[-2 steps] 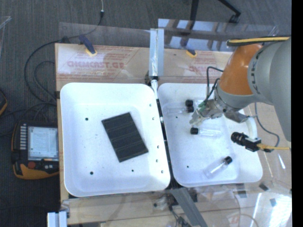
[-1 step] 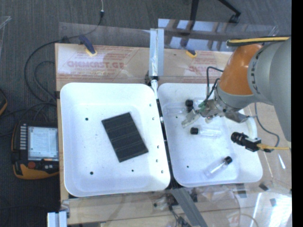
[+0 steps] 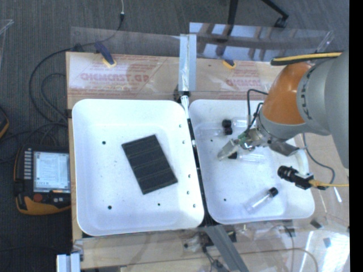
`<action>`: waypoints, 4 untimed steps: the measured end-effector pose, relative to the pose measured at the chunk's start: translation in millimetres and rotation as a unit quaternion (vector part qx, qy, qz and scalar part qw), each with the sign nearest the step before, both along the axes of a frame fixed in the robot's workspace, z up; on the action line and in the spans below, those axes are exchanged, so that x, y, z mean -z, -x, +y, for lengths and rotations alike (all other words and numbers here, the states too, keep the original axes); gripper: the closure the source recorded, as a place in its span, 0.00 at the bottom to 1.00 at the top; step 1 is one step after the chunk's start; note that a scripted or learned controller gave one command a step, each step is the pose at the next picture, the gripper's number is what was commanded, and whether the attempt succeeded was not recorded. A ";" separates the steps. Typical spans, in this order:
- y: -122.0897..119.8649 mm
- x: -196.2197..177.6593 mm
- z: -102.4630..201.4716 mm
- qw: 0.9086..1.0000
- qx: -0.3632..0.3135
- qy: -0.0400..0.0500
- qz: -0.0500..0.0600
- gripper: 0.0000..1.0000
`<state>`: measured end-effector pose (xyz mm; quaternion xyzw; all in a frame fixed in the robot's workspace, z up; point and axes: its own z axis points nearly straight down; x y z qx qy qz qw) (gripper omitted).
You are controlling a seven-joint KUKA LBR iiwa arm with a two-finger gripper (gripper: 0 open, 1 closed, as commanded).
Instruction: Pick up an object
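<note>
My gripper reaches in from the right and hangs low over the middle of the right bin. A clear vial lies just to its right, close beside it. A small black piece sits a little behind the gripper, near the bin's back. Toward the front right of this bin lies a clear tube with a black cap, well apart from the gripper. A flat black ribbed slab lies at a slant in the middle of the left bin.
A raised divider runs between the two bins. The grey and orange arm covers the right bin's back right corner. A teach pendant rests on the floor left of the bench.
</note>
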<state>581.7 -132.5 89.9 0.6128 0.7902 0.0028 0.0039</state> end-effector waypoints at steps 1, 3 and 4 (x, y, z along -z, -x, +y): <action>-0.7 -7.0 0.3 1.000 0.000 -0.001 0.000 1.00; -86.9 -90.8 75.6 1.000 0.004 0.002 0.007 0.00; -42.4 -23.5 29.1 0.999 -0.044 0.001 0.008 0.00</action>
